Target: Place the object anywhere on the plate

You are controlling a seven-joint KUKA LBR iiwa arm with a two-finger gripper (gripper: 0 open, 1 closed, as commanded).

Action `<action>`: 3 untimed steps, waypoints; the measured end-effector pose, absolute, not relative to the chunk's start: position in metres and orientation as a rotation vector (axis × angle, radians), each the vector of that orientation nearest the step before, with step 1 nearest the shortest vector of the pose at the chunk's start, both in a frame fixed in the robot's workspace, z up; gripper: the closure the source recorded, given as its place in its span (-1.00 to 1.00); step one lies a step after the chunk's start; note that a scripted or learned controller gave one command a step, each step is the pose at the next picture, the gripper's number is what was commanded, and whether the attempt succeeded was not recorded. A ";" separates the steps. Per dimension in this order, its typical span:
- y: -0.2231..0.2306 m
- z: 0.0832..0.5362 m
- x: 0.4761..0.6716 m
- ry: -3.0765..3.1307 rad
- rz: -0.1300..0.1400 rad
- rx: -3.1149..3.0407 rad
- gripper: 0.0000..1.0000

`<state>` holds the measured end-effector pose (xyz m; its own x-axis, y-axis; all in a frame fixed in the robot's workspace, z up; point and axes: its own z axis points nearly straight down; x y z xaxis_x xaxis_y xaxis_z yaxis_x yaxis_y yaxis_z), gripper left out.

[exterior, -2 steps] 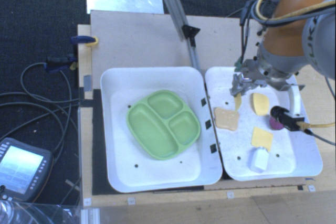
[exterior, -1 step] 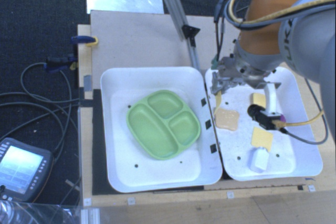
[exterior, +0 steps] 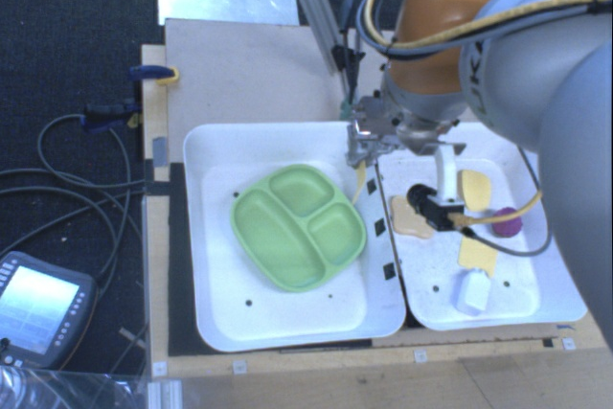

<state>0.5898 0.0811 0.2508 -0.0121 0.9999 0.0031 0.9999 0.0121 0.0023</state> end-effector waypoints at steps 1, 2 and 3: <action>0.122 0.235 0.602 -2.231 -0.002 -2.211 1.00; 0.132 0.229 0.607 -2.229 -0.002 -2.215 1.00; 0.131 0.227 0.591 -2.224 0.002 -2.218 1.00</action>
<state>0.5915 0.1313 0.2272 -0.0029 1.0000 -0.0010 1.0000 0.0029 -0.0012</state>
